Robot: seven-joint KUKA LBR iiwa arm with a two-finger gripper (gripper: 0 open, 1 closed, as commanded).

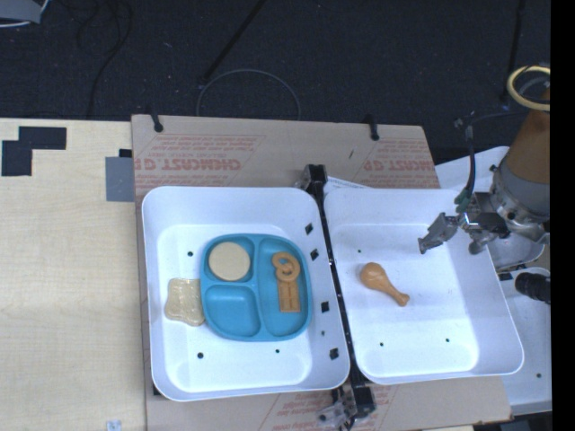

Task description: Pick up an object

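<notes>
The place reads as a robotics lab; two white bins sit clamped side by side on a cardboard sheet over a plywood desk; black cables trail across dark carpet behind.

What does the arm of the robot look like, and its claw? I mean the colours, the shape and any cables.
The arm has a grey, rounded wrist section with an orange band above it. A yellowish cable loop sits on top and a thin dark cable runs beside it. The claw is small, made of dark grey metal, and ends in two thin fingers.
</notes>
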